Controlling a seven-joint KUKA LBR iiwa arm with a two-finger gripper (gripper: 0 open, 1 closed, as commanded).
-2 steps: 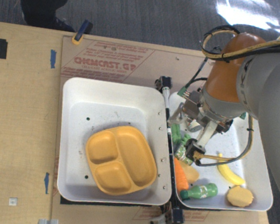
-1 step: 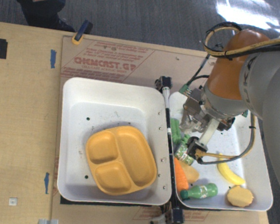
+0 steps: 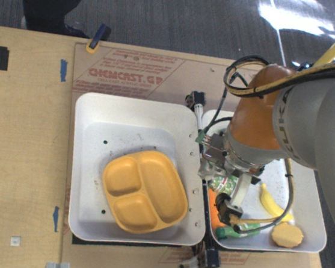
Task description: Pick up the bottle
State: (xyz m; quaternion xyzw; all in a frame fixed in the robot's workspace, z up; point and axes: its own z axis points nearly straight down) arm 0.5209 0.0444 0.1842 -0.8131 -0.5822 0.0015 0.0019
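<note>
**A:** How much room is there along the edges?

**B:** The left bin [image 3: 86,151] has bare floor at its far and left sides. A yellow divided plate [image 3: 144,189] lies toward its near right corner, close to the wall it shares with the right bin [image 3: 315,239]. The two bins sit rim to rim on a cardboard sheet [image 3: 126,74] on the desk [image 3: 15,142], with no gap between them.

**A:** And the right bin?

**B:** Crowded. A banana [image 3: 271,204] lies near the middle, a yellow rounded lump [image 3: 287,236] sits by the near rim, and a green thing [image 3: 253,227] and an orange thing [image 3: 223,232] lie along the near left corner.

**A:** Where's the arm?

**B:** The arm [image 3: 303,111] comes in from the right, and its orange band [image 3: 261,111] hangs over the right bin's left half. The wrist points down, and the tool [image 3: 230,196] is low by the shared wall.

**A:** Wide or narrow?

**B:** I cannot tell; the wrist hides it.

**A:** The bottle?

**B:** What looks like the bottle [image 3: 223,183], with a green and white label, lies right under the wrist, against the tool, in the right bin's left part. Whether it is gripped I cannot tell.
</note>
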